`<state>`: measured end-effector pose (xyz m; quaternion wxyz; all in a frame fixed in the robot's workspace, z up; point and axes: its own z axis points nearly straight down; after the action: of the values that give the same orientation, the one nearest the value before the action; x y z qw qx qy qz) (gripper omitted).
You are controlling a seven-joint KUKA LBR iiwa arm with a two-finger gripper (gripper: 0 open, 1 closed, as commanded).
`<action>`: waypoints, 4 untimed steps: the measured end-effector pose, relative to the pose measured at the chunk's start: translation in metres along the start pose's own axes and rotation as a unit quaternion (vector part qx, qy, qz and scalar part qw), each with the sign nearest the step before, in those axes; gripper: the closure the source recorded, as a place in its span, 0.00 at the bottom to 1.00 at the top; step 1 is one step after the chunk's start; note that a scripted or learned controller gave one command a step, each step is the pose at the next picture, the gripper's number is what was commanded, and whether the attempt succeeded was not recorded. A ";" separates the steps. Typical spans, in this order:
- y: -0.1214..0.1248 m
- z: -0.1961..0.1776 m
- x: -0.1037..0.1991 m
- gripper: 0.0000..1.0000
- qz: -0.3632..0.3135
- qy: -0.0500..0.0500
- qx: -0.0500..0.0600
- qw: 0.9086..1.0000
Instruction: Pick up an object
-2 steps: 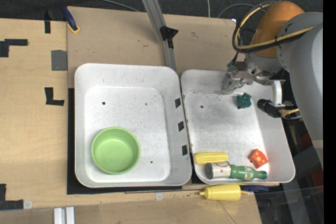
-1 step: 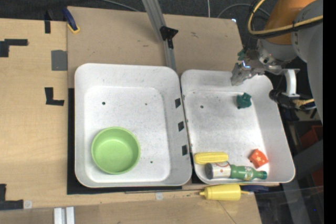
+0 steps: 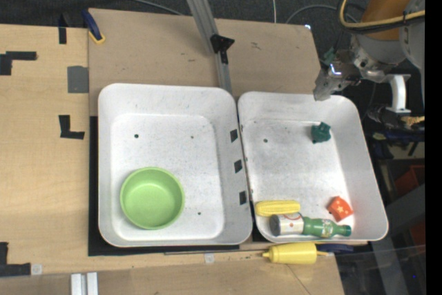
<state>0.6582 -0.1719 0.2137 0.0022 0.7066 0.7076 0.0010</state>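
With its claw poised at the far rim of the right bin, its finger state impossible to tell, the arm would best have descended squarely over the small green object lying just below it before closing.
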 end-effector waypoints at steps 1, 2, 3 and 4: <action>-0.018 -0.009 0.051 1.00 -0.002 0.002 0.003 1.000; -0.023 -0.001 0.109 1.00 -0.003 0.002 0.003 1.000; -0.025 0.001 0.163 1.00 -0.003 0.001 0.004 1.000; -0.041 -0.014 0.217 1.00 -0.003 0.002 0.003 1.000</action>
<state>0.6163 0.0455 0.2273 -0.0014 0.7044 0.7098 0.0001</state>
